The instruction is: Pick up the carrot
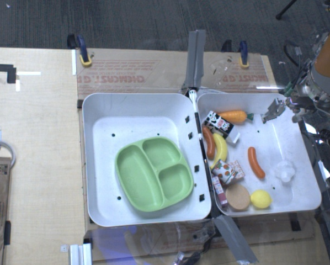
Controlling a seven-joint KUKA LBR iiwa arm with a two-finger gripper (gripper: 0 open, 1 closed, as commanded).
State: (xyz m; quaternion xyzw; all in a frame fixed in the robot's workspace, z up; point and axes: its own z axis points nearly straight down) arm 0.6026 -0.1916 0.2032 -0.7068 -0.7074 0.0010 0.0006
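While the pincer (pixel 276 109) hovers right of the carrot (pixel 233 116), its opening cannot be told.

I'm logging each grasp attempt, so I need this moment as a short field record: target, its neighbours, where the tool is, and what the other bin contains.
target: orange carrot with green stem end, lying at the far end of the right white bin
nearest neighbour: black-and-white patterned carton, just left of the carrot
other items in the right bin: yellow banana, orange-red sausage, yellow lemon
tool: grey two-finger tool, right of the carrot, apart from it
left white bin: green three-compartment plastic plate
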